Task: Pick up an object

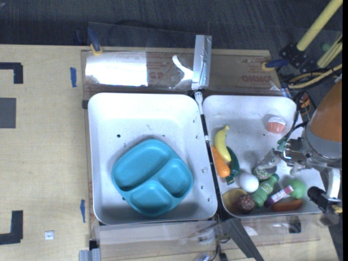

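Wooden tabletop [38, 145] on the left, black marks on it, blue tape bits near the bin edge. Left bin [109, 113]: one blue divided plate [152, 177], three compartments, sitting toward the front-middle, slightly rotated. Nothing on the plate.

Right bin [244, 110] holds the clutter, mostly along its left wall and front. Yellow banana [221, 140] near the divider, an orange carrot-like piece [221, 165] touching below it, a dark green item [234, 165] just beside those. White ball [249, 183] below them. Front-left corner: a shallow yellowish dish [231, 197] with a dark brown round thing [247, 202] on it. Green bottle [266, 190] lying tilted next to the ball, a small bottle with a pink label [283, 192] beside it, a reddish-brown sausage shape [285, 204] along the front wall, a green round piece [297, 188] touching. Pink-orange object [276, 124] alone near the back-right.

Tool [270, 166] low in the right bin, just above the green bottle; can't tell whether it is gripping or parted. Arm [326, 129] comes in from the right, orange band visible.
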Robot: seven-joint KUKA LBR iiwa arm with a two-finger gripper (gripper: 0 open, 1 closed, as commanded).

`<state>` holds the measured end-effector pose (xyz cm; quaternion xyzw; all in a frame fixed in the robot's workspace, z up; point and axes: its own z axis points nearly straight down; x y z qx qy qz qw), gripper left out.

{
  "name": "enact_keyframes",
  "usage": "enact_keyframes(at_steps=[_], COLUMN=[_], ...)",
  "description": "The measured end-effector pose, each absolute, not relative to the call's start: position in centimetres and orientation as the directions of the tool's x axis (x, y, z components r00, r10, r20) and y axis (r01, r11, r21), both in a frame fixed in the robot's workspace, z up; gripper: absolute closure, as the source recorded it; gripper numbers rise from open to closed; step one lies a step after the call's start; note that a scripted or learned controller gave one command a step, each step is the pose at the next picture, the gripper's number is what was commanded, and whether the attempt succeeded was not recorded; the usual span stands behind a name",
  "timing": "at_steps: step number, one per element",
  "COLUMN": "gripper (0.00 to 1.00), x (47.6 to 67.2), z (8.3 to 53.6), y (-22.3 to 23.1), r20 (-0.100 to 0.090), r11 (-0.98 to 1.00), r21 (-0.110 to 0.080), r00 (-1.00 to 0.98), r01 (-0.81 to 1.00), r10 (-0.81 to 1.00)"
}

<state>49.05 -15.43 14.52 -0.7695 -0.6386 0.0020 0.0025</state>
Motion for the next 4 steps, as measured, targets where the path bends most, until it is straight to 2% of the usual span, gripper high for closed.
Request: enact_keyframes(at_steps=[1, 2, 3, 4], gripper=[0.0, 1.0, 1.0, 1.0], x=[48.1, 48.3, 48.1, 48.2], z=[8.7, 9.8, 20.1, 18.3], y=[-11.9, -12.0, -1.9, -1.1], r20=[-0.001, -0.003, 0.003, 0.001], r11=[-0.101, -0.102, -0.026, -0.135], r21=[0.007, 0.013, 0.005, -0.005], r00=[0.101, 0.102, 0.026, 0.135], r01=[0.995, 0.995, 1.0, 0.991], r10=[0.995, 0.995, 1.0, 0.991])
